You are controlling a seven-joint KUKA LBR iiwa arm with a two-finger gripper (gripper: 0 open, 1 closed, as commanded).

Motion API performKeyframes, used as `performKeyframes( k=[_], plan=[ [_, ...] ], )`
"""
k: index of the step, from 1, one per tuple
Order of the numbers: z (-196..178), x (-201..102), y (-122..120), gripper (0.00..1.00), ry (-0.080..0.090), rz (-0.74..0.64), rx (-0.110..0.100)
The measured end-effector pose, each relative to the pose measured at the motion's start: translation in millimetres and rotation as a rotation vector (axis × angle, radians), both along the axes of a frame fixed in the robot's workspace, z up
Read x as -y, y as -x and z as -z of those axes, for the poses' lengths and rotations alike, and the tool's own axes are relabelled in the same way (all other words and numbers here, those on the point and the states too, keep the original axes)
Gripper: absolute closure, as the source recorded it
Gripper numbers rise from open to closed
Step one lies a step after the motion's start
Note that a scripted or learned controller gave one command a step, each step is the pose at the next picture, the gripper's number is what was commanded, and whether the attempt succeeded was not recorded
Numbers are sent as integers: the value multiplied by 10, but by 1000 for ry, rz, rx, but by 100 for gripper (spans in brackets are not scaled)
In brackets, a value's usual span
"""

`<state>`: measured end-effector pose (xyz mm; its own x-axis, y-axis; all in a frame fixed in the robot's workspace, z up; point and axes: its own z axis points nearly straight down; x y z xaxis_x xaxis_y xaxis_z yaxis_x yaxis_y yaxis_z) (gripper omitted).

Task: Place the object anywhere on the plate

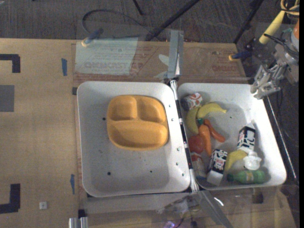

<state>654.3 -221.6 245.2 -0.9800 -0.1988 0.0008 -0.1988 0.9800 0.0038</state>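
progress: not started | orange plate (pixel 137 122) in left bin (pixel 90 170), bare | toy food still heaped in right bin (pixel 273 127) | gripper (pixel 263 85) off right rim, nothing pinched, finger spread unreadable

The arm (pixel 292 42) is running off the upper right edge of the frame, so most of its body is cut away. The gripper (pixel 264 83) is showing as a pale blur at the right, its parts too indistinct to make out. In the right bin (pixel 270 127), the toys are overlapping: the carrot (pixel 205 139) is lying over a red item (pixel 195 144) that is partly hidden, and the cartons (pixel 217 164) are carrying print too small to read. Lettering on the clear sheet (pixel 109 58) in the upper middle is reading only as blurred marks.
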Motion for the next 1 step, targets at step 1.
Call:
performKeyframes(
  k=[1],
  plan=[
    [-9, 2, -3, 0, 0, 0, 2]
  ],
)
